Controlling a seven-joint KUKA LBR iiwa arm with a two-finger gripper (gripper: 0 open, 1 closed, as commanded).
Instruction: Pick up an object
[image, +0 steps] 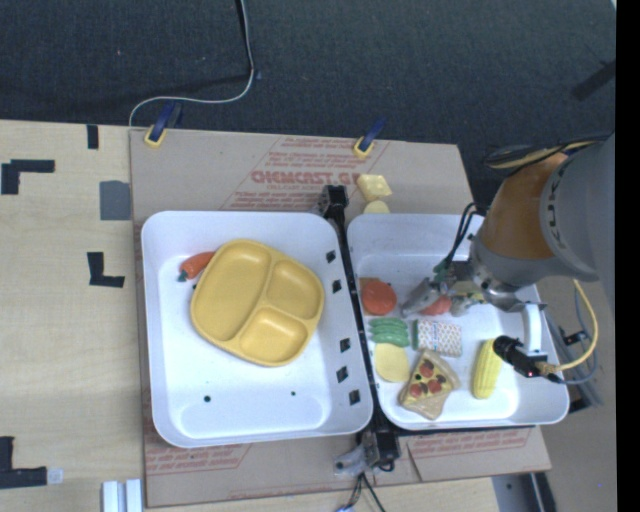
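My gripper (425, 298) hangs low in the middle of the right bin (420, 232), below the arm's orange band (515, 215). It is just right of a red round toy (378, 296) and just above a white speckled cracker (440, 336). Around it lie a green toy (390, 331), a yellow disc (392, 363), a pizza slice (428, 384) and a corn cob (487, 368). I see nothing held in it.
The left bin (170, 390) holds a yellow divided plate (258, 301) and an orange carrot (197, 264) at its upper left. Two pale yellow pieces (374, 187) lie on the cardboard behind the right bin. The arm's body covers the right bin's right side.
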